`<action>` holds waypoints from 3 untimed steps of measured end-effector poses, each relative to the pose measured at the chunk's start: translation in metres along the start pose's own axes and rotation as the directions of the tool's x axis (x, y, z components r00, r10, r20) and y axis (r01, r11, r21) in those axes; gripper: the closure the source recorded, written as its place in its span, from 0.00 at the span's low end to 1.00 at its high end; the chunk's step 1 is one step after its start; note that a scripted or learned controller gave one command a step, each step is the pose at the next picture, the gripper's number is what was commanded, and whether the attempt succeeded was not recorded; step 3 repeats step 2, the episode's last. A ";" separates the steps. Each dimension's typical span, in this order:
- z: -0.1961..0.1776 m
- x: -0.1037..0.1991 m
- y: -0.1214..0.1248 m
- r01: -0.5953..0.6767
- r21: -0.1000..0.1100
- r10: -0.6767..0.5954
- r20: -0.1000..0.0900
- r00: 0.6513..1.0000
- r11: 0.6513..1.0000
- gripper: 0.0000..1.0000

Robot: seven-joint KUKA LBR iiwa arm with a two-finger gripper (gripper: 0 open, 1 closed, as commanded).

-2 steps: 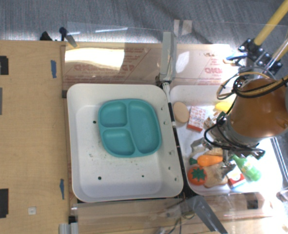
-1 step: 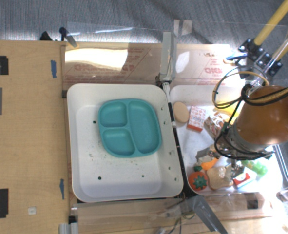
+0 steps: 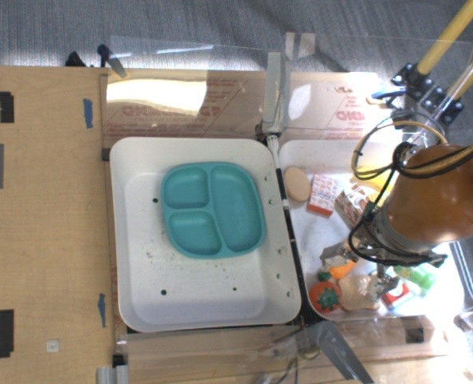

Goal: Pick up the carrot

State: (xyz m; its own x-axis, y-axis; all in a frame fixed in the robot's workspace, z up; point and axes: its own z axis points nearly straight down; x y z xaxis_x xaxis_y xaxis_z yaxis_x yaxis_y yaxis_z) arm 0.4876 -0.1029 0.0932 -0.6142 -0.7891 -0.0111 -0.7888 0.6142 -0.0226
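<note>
Pincer (image 3: 374, 274) hangs above carrot (image 3: 342, 271) in right bin (image 3: 316, 218).

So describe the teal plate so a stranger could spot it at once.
Look at the left white bin of the two. The plate lies flat near its middle: teal, rounded, split into three compartments. It is the lone large thing there, while the food items crowd the right bin.

Red print ran across the clear panels (image 3: 180, 110) behind the bins, too washed out to read. A small red-and-white packet (image 3: 323, 194) bore print too small to read.
</note>
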 end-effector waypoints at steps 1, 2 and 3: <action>0.000 -0.002 -0.001 0.001 -0.001 -0.001 -0.002 1.000 1.000 0.00; 0.002 0.007 -0.003 0.300 -0.010 -0.300 0.005 0.954 0.954 0.00; 0.002 0.007 -0.003 0.300 -0.010 -0.300 0.005 0.954 0.954 0.00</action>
